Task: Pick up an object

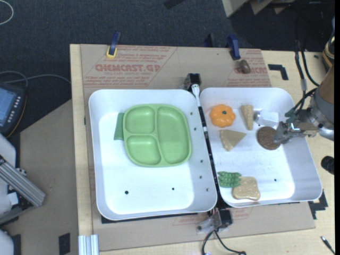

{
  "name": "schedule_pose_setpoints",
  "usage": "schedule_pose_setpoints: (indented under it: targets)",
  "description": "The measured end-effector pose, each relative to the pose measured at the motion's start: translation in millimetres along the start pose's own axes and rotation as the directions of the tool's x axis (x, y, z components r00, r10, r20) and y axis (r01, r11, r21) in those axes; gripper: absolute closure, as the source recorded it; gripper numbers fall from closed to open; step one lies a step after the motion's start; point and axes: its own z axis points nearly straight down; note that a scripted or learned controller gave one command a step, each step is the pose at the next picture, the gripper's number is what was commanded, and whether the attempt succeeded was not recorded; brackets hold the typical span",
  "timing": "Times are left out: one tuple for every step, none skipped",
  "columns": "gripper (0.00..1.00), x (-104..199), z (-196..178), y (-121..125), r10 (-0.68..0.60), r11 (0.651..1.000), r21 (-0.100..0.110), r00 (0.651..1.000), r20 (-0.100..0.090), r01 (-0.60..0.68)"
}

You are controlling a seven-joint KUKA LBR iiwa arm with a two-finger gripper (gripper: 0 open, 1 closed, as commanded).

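The right bin (pixel 297 182) holds several toy foods. An orange pumpkin (pixel 222 116) lies at its upper left, with a tan wedge (pixel 247 116) beside it and a larger beige wedge (pixel 231 138) just below. A brown round disc (pixel 267 138) lies right of centre. A green pea pod (pixel 229 178) and a tan toast slice (pixel 246 189) sit at the bin's front. My gripper (pixel 281 132) reaches in from the right, low over the bin, at the brown disc's right edge. Whether it touches the disc is unclear.
The left bin (pixel 106 169) holds a green divided plate (pixel 157 135). A small whitish piece (pixel 267 116) lies above the brown disc. Clamps (pixel 233 47) and cables (pixel 304 73) sit along the bench's back and right.
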Motion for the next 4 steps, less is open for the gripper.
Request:
schedule_pose_setpoints:
  targets:
    - [1.0, 20.8, 0.8, 58.1, -0.004, 1.0, -0.001, 1.0, -0.001, 0.004]
    - [1.0, 41.7, 0.1, 96.0, -0.004, 1.0, -0.001, 1.0, -0.001, 0.004]
    - [1.0, 67.1, 11.1, 141.3, -0.004, 1.0, -0.001, 1.0, -0.001, 0.004]
    - [1.0, 68.7, 7.4, 140.5, 0.001, 1.0, 0.0, 1.0, 0.0, -0.001]
